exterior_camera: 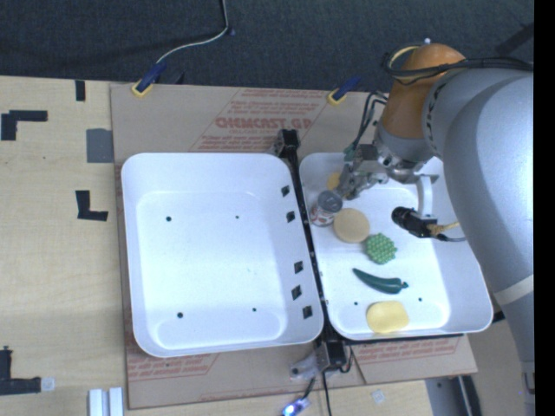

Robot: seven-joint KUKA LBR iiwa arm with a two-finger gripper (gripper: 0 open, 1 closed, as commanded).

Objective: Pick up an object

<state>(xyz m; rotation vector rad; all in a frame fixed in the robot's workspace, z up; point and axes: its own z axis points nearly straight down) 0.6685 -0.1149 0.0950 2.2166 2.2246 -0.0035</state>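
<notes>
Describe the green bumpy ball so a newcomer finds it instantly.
Look in the right-hand bin, the one the arm reaches into. Near its middle, just right of the tan disc and above the dark green pepper, lies the green ball, the only knobbly one.

This is a robotics lab or test cell, not a home or shop. A grey industrial arm (486,172) with an orange band (416,85) reaches over a bench (52,258) of pale wood marked with black tape pieces (87,208). Two shallow white bins (139,258) sit side by side on a printed cardboard sheet (251,124) held by blue and yellow clamps (149,78). A loose cable (217,24) trails across dark carpet (347,16) behind. Small toy foods (381,248) lie in the right bin.
</notes>
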